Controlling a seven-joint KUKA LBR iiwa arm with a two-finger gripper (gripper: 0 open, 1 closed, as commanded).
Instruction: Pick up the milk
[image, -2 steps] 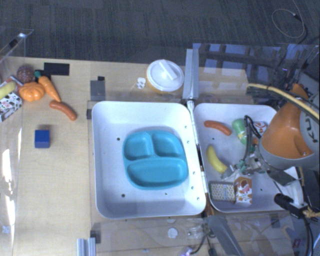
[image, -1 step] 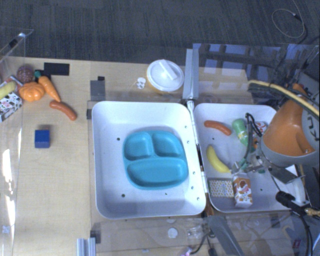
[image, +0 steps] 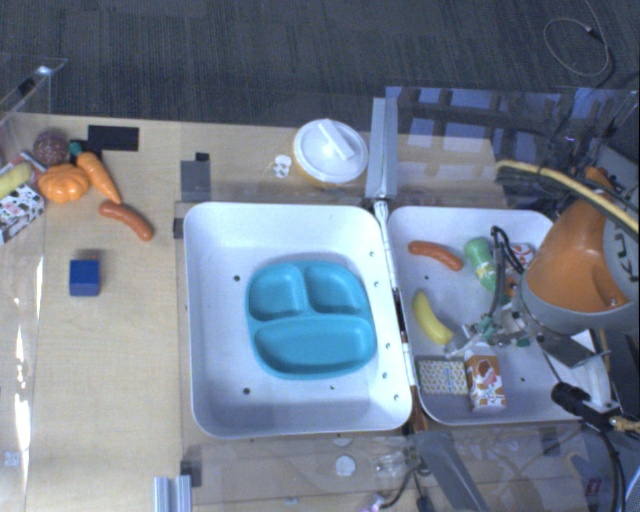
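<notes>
You see 2 white bins side by side on the bench (image: 120, 330), with the arm (image: 575, 265) reaching in over the right bin (image: 530, 405). The milk (image: 484, 381) is a small upright-printed carton lying flat near that bin's front wall, brown and white with a dark figure on its face, its edge touching or just beside a patterned flat packet (image: 442, 376). The gripper (image: 497, 330) hangs just above and behind the carton, beside a yellow banana (image: 431, 318); a sausage (image: 436, 254) and a green item (image: 480, 259) lie farther back. Nothing sits between the fingers, and whether they are spread or closed you cannot tell, since cables and the wrist housing hide them. The placement suggests an approach stage: the tool is set close over the carton so a short descent would bring it to grasping height. Because the carton lies against the packet and near the wall, you should expect little clearance on those sides. The left bin (image: 215, 300) holds a blue divided tray (image: 312, 318), apart from this work.
</notes>
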